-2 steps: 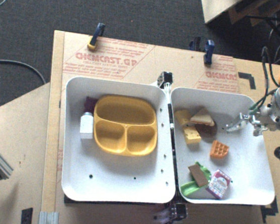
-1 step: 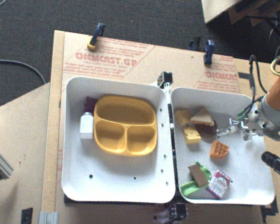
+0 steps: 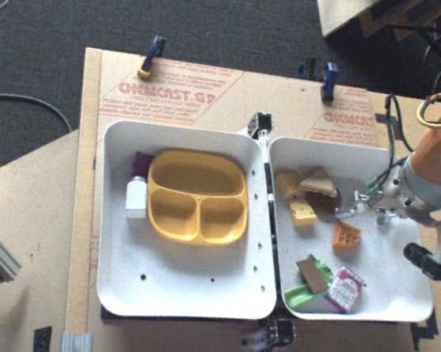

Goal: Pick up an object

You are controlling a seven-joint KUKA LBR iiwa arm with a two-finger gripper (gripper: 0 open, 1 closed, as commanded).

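Pincer (image 3: 358, 201) above waffle (image 3: 346, 236), apart

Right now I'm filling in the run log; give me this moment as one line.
arm: over right bin | hand: low, beside sandwich, above waffle | held: nothing seen | left bin: yellow tray, white bottle

A yellow divided plate (image 3: 197, 198) and a small white bottle (image 3: 136, 198) lie in the left bin (image 3: 182, 290).

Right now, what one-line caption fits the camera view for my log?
Arm's gripper hovers in right bin above waffle; yellow tray sits in left bin.
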